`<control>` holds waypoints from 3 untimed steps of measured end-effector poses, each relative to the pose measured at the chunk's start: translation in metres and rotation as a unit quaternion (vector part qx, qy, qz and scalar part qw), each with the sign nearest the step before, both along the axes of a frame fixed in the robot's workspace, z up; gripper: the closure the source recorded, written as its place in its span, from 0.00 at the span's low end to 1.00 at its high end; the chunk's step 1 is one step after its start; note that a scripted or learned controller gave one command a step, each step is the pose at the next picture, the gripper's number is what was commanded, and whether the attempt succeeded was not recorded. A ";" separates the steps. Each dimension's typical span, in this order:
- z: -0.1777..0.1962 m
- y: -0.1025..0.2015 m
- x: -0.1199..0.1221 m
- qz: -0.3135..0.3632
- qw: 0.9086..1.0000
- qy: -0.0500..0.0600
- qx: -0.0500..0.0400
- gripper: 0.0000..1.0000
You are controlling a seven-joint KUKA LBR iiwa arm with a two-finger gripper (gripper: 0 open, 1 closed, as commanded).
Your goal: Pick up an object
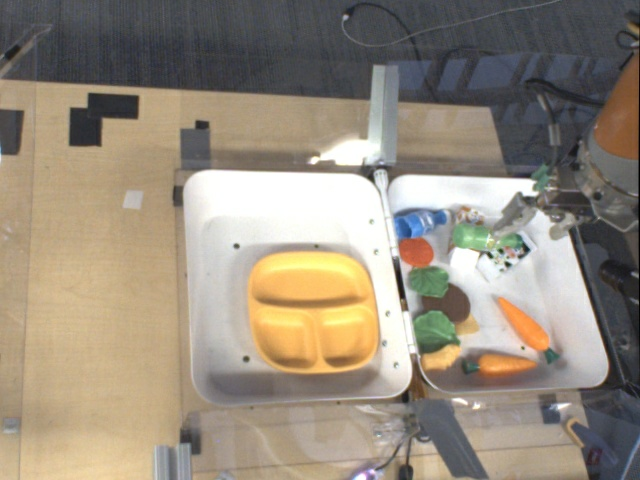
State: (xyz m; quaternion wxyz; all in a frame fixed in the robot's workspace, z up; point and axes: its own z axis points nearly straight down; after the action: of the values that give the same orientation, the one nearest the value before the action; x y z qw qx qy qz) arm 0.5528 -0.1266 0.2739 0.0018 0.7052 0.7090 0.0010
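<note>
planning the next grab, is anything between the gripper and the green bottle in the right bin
Nothing visible does. The gripper hangs at the upper right of the right bin, right beside the green bottle. A white printed box lies just below the bottle, not between them.

The arm (618,133) runs off the picture's right edge.

one fixed overhead camera, seemingly mid-distance, slanting down on both bins (200,268).
</note>
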 end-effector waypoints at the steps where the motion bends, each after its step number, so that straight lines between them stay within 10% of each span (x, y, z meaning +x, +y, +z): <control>1: -0.160 -0.079 -0.036 -0.015 1.000 0.001 0.000 0.00; 2: -0.183 -0.071 -0.061 0.009 1.000 -0.006 -0.002 0.00; 3: -0.172 -0.069 -0.058 0.011 1.000 -0.009 0.000 1.00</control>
State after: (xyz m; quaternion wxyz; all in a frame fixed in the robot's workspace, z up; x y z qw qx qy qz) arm 0.4951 -0.1957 0.1024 0.0080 0.6974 0.7166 0.0069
